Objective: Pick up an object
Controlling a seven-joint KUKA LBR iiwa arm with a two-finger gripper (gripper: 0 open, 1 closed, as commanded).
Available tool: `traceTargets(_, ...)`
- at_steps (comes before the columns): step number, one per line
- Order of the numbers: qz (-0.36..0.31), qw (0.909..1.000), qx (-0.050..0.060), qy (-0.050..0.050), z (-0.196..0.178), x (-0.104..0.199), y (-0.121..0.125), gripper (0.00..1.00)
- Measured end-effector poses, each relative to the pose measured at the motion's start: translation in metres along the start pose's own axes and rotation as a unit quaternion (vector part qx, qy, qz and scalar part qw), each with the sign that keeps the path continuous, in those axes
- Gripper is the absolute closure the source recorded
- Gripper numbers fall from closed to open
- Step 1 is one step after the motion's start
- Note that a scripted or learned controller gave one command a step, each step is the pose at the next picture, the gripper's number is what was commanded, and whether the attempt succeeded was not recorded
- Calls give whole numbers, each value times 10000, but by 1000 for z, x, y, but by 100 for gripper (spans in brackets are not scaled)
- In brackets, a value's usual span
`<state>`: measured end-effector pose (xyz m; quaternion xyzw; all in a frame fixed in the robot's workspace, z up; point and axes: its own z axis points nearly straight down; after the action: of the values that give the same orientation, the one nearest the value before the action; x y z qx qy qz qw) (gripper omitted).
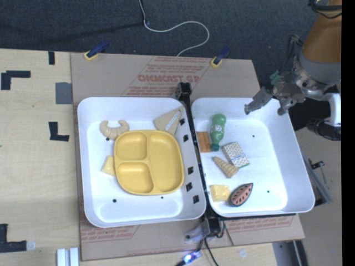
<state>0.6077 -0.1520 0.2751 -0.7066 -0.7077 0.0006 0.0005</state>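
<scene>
My gripper (270, 106) hangs open over the far right edge of the right bin (277, 165), its two fingers spread with nothing between them. In that bin lie a green bottle (217, 127), an orange block (203, 141), a patterned packet (236, 154), a tan wedge (226, 166), a yellow piece (219, 192) and a brown-and-red oval object (242, 194). All of them sit to the left of and nearer than the gripper.
The left bin (91, 148) holds a yellow divided plate (148, 161), a croissant-like piece (113, 128), a tan wedge (169, 120) and a yellow slice (107, 165). A black divider (191, 148) runs between the bins. The arm's grey and orange wrist (324, 37) stands at the upper right.
</scene>
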Motion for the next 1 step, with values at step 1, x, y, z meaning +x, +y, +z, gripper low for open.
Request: traceTargets(1, -6, 10000, 27, 2, 62, 7, 4, 0)
